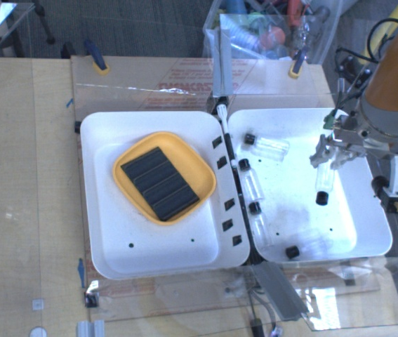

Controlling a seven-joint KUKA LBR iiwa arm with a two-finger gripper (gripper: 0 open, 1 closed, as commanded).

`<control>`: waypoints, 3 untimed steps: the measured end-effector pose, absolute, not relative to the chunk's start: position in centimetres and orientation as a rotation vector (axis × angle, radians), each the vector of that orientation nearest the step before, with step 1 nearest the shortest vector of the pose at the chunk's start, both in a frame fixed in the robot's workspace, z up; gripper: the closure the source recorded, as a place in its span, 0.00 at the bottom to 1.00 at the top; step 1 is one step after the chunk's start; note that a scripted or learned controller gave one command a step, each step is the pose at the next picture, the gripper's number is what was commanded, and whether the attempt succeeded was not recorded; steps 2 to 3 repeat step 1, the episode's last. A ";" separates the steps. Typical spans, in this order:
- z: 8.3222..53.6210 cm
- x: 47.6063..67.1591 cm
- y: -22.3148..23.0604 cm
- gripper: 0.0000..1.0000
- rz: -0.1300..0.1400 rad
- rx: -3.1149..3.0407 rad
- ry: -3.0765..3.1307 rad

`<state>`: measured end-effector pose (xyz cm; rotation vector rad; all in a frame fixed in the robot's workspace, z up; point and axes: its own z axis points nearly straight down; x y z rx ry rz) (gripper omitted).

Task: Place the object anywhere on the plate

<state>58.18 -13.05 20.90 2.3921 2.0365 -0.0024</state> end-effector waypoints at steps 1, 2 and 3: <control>20.9 58.2 -13.1 0.00 -0.002 2.392 2.036; 20.9 58.2 -13.1 0.00 -0.002 2.392 2.036; 20.9 58.2 -13.1 0.00 -0.002 2.392 2.036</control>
